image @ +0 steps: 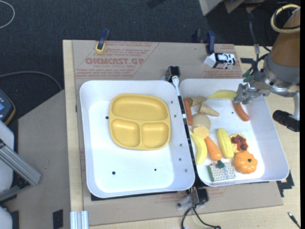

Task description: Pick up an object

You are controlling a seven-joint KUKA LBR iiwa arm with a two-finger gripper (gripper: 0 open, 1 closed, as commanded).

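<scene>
From my remote station, I see the left bin [90, 142] on the surface [76, 70] holding a yellow compartment tray [140, 120], which lies flat toward the bin's back half. Across the divider, the right bin [274, 142] carries a crowd of toy food: a thin orange carrot [188, 111] against the left wall, a beige wedge [208, 109] and a pale round piece [201, 121] beside it, then a banana [200, 148] and a second carrot [213, 148] lying side by side. A corn cob [225, 143] sits next to a red-speckled piece [238, 141], with an orange pumpkin [245, 162] just in front of them and a small patterned block [222, 171] at the front edge. Near the back wall lies a yellow curved piece [223, 94]. The tool [243, 95] hangs at the bin's back right, directly above a red sausage [241, 112], seemingly touching its upper end; I cannot tell whether it is clenched or released.
</scene>
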